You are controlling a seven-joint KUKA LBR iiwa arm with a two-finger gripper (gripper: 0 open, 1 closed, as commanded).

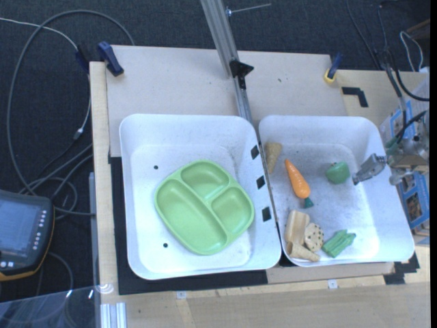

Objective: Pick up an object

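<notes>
In the right bin (pixel 386 219) lie an orange toy carrot (pixel 297 178), a round green toy vegetable (pixel 337 173), a tan cone (pixel 273 154), tan blocks (pixel 298 228) with a spotted piece (pixel 314 236), and a long green toy (pixel 339 242). My gripper (pixel 362 173) reaches in over that bin's right rim. Its tip sits just right of the round green vegetable, close to it; whether they touch I cannot tell. Nothing is visibly held.
The left bin (pixel 136 149) holds a light green divided plate (pixel 205 207). A metal pole (pixel 220 26) slants down to the gap between the bins. Clamps sit at the bench's back corners. Cables and a pendant lie on the floor at left.
</notes>
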